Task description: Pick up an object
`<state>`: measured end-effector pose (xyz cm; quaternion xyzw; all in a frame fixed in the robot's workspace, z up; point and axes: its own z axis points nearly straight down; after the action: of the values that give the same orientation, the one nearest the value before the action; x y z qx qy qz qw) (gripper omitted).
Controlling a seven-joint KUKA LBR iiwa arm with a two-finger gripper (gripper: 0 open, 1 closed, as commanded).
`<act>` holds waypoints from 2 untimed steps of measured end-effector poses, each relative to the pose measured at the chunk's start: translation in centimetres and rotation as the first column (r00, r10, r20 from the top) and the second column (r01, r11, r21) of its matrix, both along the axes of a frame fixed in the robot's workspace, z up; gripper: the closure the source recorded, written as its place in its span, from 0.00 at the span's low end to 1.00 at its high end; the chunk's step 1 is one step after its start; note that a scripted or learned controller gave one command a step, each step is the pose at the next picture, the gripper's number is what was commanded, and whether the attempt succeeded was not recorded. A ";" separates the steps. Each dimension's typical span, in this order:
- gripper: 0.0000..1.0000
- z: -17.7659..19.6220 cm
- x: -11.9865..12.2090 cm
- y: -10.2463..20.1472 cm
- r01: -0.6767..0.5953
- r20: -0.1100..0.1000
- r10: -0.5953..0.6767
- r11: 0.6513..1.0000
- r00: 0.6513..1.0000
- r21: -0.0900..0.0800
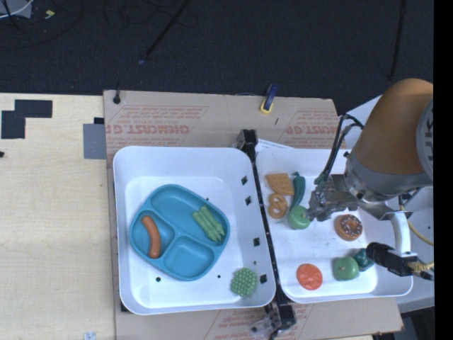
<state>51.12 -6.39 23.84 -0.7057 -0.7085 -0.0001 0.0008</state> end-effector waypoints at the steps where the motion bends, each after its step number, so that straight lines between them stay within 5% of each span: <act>1: 1.00 -1.3 2.9 4.4 0.000 -0.001 0.000 1.000 1.000 -0.001; 2: 1.00 -2.4 5.2 9.1 0.001 -0.001 -0.001 1.000 1.000 -0.001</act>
<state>56.28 2.73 21.46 -0.7061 -0.7081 0.0006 0.0008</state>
